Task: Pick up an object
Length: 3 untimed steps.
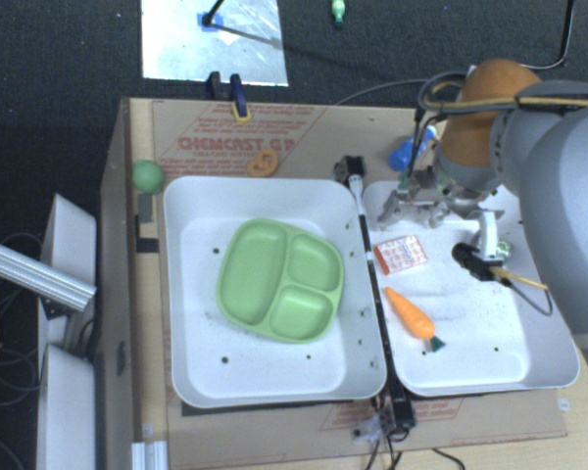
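The bench (230, 137) has a brown top printed with red lettering. Two shallow white bins rest on it side by side, their inner rims touching: the left bin (191, 262) and the right bin (490, 365). A green ball (147, 175) sits at the bench's left edge, just beside the left bin's far corner. A small orange pretzel-shaped piece (263, 163) lies near the lettering.

You're looking at a robotics lab setup, not a home: grey arm (554, 155) w/ orange band over a worktop (304, 130) of printed board, two white bins (191, 262) side by side, loose cables (559, 27) on dark carpet (49, 57), metal sheet (216, 27) taped nearby.
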Available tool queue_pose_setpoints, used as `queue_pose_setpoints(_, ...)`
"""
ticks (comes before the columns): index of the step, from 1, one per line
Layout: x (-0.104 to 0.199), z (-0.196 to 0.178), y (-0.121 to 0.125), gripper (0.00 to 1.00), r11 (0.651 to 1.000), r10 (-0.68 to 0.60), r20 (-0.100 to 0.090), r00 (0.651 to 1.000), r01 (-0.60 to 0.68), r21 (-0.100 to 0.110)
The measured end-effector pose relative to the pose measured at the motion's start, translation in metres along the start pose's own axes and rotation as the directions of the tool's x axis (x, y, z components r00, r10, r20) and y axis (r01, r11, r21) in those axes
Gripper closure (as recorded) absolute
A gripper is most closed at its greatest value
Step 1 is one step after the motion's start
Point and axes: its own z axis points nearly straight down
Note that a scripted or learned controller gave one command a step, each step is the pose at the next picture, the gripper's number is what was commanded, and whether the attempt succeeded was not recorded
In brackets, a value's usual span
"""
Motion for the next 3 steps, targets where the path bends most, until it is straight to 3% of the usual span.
queue_pose_setpoints(2,0.004,0.0,0.0,0.0,1.0,-0.002,0.0,1.0,0.002,0.0)
queue_pose_setpoints(3,-0.082,-0.033,0.0,0.0,1.0,0.001,0.003,1.0,-0.001,-0.002)
